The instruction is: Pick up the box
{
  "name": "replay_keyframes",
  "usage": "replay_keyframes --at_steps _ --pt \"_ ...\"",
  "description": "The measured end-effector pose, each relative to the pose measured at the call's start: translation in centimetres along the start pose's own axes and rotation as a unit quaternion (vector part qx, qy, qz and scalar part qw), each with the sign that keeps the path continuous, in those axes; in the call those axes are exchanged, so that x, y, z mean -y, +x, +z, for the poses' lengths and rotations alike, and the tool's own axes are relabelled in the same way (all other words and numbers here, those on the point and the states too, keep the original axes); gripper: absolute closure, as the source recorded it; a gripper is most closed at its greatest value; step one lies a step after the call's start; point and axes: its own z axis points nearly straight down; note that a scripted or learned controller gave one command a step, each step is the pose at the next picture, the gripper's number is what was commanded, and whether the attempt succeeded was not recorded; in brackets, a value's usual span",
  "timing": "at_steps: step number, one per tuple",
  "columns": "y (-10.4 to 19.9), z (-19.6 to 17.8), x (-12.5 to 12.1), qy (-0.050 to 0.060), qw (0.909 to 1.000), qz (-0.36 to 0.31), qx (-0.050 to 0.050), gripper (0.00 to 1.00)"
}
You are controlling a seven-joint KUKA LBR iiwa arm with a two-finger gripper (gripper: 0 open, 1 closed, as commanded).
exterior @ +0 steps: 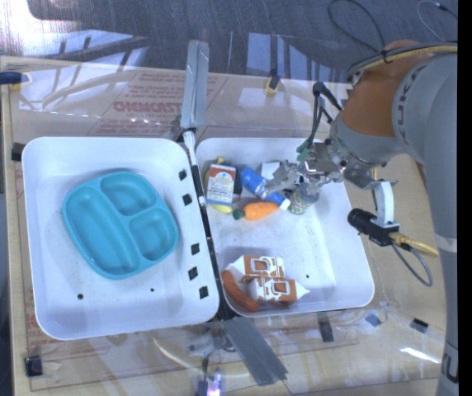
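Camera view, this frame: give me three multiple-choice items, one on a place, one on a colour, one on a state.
1. Where does the sectioned plastic plate lie?
A. in the left white bin
B. in the right white bin
C. on the bench outside both bins

2. What colour is that plate?
A. red
B. light blue
C. yellow

3. Where is the two-finger gripper?
A. over the left bin
B. over the bench, away from the bins
C. low at the far end of the right bin, among the small blue bottle and orange carrot toy

Answers: 1 A, the plate sits alone in the left bin. 2 B, its surface is light blue. 3 C, the grey arm's tip sits beside those items, away from the white-and-orange carton box near the front.
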Motion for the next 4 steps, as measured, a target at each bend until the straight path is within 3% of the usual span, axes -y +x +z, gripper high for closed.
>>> replay_keyframes --at_steps 1,2,3,4 --pt "-1.4 8.5 -5.4 -0.014 0.9996 0.025 0.003 0.00" --pt "-1.4 7.3 -5.5 -0.014 0.9997 0.021 0.005 1.00" --pt "3.1 9.5 -8.1 -0.010 0.9756 0.219 -0.002 1.00" --pt "6.6 9.8 -2.5 -0.012 0.9170 0.399 0.000 1.00"
